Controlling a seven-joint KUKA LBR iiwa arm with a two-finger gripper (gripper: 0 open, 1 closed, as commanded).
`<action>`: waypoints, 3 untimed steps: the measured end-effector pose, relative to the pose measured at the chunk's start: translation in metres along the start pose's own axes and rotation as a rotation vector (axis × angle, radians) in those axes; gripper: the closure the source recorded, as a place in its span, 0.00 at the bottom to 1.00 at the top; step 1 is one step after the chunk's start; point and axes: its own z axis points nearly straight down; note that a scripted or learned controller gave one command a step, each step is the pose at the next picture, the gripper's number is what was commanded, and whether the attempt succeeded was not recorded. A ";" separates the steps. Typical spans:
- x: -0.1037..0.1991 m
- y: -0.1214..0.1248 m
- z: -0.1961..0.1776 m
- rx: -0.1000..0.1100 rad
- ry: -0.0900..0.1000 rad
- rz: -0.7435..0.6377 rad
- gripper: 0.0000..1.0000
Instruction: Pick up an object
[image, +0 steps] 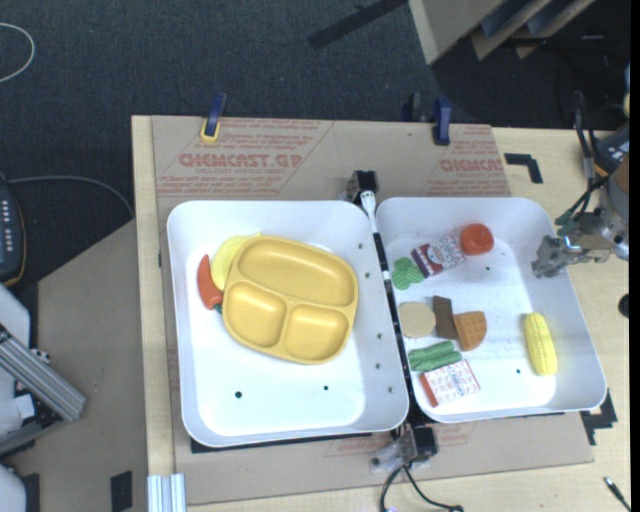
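One tool (552, 256) | over right bin's (500, 210) far-right rim | opening: cannot tell | touching nothing visible

The light is even and fairly bright, falling from above; the two white bins (290, 420) are close to washed out, their walls showing little shading; shadows are short and soft, a thin dark rim under the yellow tray (290, 300) and faint smudges beside the small toys; the dark floor (150, 50) at the top stays dim and low in detail; the picture is soft throughout, grainy, with lettering on the desk (300, 150) only partly readable.
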 end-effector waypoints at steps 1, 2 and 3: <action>-0.001 0.002 -0.035 0.000 0.000 0.000 1.00; 0.049 -0.003 -0.039 0.006 0.005 -0.003 1.00; 0.100 -0.022 -0.028 0.009 0.006 -0.003 1.00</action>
